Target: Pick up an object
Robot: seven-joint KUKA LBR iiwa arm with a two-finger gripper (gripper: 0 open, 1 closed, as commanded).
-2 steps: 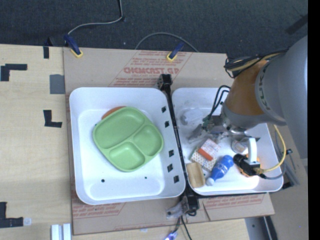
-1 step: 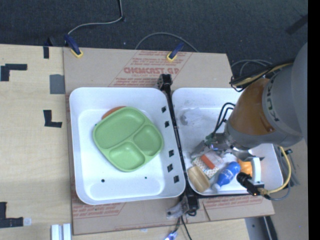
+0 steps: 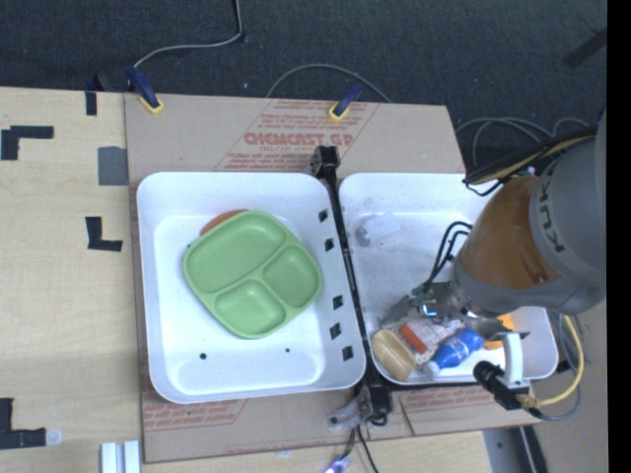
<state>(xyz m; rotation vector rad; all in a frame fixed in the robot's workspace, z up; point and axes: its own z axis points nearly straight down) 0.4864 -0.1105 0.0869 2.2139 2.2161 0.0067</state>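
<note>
I'm seeing brown cardboard (image 3: 296, 136) under both bins, held by two yellow-blue clamps (image 3: 148, 97) at its back edge.

The bench (image 3: 59, 284) is light wood with a few dark marks on its left part. A brown cardboard sheet (image 3: 296, 136) with red print lies on it, held at its far edge by 2 yellow-and-blue clamps (image 3: 148, 97). On the cardboard sit 2 shallow white bins side by side, touching: the left bin (image 3: 158, 294) and the right bin (image 3: 394, 190).
</note>
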